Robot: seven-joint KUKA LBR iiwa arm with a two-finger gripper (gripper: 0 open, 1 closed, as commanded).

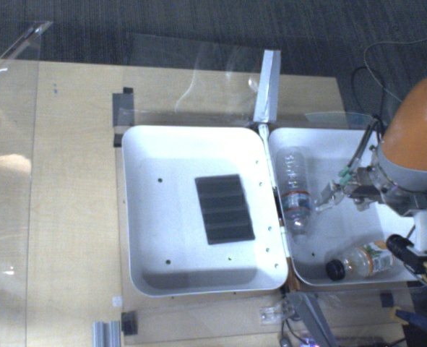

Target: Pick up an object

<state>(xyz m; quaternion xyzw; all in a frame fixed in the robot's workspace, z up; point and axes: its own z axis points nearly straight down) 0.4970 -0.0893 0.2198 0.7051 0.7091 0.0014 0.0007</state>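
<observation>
The clear bottle (293, 191) lies on its side in the right bin (329, 139), hard against that bin's left wall, its length running far to near. It bears a pale label with small red marks along its middle; its near end looks darker and rounded. A second bottle (359, 262) lies in the same bin's near part, close to the near rim, pointing left to right, with a black cap at its left end and a yellowish label toward its right. The two bottles are well apart.

The gripper (331, 191) hangs over the right bin, just right of the clear bottle, reaching in from the right below the arm's (414, 136) orange band. Whether it is released or clenched cannot be told; nothing is seen held in it.

The left bin (144, 150) sits beside the right one, their walls touching. A black ribbed block (225, 208) lies flat near its middle, tilted slightly. Both bins rest on a pale wooden bench (61, 194)
</observation>
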